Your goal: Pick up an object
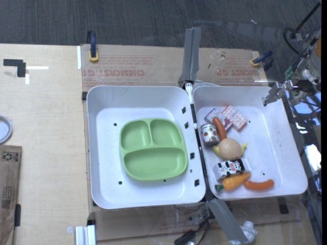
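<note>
The right bin (278, 137) holds a cluster of toy food. Two pink-and-white boxes (231, 116) lie at the far side, with a red sausage (220, 128) and a small can (208, 134) beside them. A tan round piece (230, 147) rests on a yellow banana (220, 150). Nearer the front are a black-and-white carton (231, 167), a carrot (234, 181) and an orange sausage (259, 185). My gripper (275, 94) hangs over the bin's far right corner, apart from all of them, with nothing seen in it.
The left bin (102, 137) bears a green divided plate (153, 149). A grey divider (192, 55) stands between the bins at the back. Clamps (92, 52) hold cardboard behind them. A tape roll (4, 130) and a brown bag (9, 185) lie far left.
</note>
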{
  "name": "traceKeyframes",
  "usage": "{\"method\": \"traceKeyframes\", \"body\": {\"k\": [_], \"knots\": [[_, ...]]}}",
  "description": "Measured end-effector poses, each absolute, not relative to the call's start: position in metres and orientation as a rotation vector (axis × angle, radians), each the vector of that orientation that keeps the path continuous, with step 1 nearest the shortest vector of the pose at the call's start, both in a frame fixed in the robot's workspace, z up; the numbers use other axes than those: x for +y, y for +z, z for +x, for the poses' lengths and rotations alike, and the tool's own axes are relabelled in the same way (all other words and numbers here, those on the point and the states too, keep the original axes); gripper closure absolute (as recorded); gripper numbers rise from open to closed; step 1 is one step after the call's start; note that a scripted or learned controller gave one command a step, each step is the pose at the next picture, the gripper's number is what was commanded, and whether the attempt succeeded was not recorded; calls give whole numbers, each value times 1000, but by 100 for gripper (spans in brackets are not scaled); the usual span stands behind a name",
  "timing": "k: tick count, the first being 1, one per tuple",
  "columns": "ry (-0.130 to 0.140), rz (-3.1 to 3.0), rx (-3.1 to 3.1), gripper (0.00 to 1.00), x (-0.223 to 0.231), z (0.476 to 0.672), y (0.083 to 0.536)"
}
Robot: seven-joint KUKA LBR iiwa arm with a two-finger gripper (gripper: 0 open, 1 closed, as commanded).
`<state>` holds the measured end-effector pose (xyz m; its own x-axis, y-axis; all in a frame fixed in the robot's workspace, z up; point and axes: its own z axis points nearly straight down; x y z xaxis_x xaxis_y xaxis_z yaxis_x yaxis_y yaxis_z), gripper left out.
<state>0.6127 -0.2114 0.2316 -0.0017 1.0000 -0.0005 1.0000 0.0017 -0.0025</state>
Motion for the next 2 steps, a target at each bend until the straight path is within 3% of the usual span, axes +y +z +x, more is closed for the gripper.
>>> {"method": "traceKeyframes", "body": {"k": [1, 2], "knots": [[2, -2097, -2338, 0, -170, 626, 146], [1, -2099, -2340, 0, -163, 658, 190]]}}
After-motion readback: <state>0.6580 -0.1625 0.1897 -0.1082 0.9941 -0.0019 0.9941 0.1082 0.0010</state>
